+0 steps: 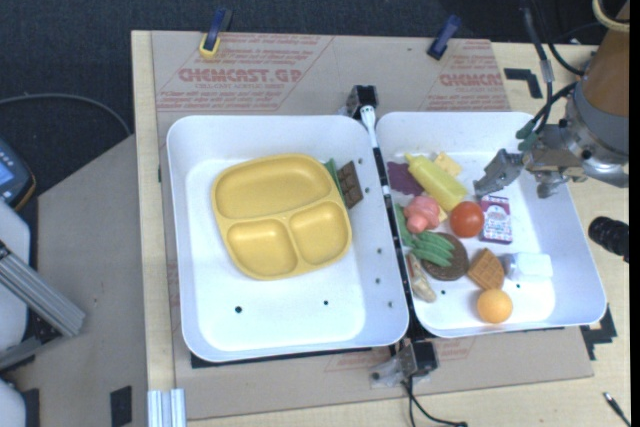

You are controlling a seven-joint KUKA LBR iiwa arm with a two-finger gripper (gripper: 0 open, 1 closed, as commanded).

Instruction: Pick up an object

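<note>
The right bin (570, 255) holds several toy foods: a yellow corn cob (437, 179), a red tomato (466, 218), a purple packet (496, 219), green beans (432, 244), a waffle piece (486, 268) and an orange (494, 306). My gripper (520, 177) hangs over the upper right part of this bin, just above the purple packet and to the right of the corn. Its two grey fingers stand apart, open, with only white bin floor showing between them.
In the left bin (190, 215) lie a yellow divided plate (282, 214) and a small brown bar (348, 184). A purple piece (402, 178), a pink piece (424, 211), a dark cookie (446, 263) and a white block (532, 266) crowd the right bin. A black divider (382, 190) separates the bins.
</note>
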